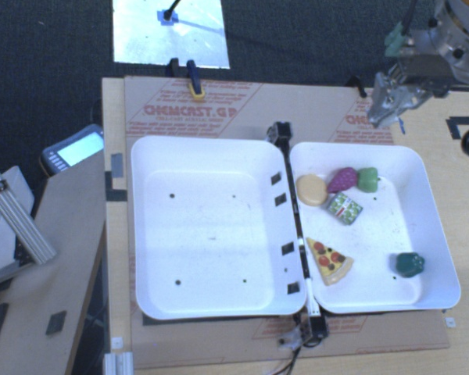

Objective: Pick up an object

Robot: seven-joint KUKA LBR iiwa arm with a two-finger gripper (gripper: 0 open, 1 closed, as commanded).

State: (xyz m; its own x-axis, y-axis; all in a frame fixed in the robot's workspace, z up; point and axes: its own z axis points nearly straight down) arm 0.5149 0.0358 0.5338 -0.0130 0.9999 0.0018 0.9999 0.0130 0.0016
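The right bin (434, 209) holds several small toys: a tan round bun (312, 190), a purple grape bunch (343, 180), a green piece (367, 180), a green and white carton (345, 208), a pizza slice (330, 259) and a dark green lump (409, 265). My gripper (384, 109) hangs above the bench beyond the right bin's far rim, well above the toys. Nothing shows between its fingers.
The left bin (148, 209) lies beside the right one, with a black hinge strip (291, 209) between them. A shiny metal plate (170, 22) lies at the far left. A yellow and blue clamp (195, 84) sits at the bench's far edge.
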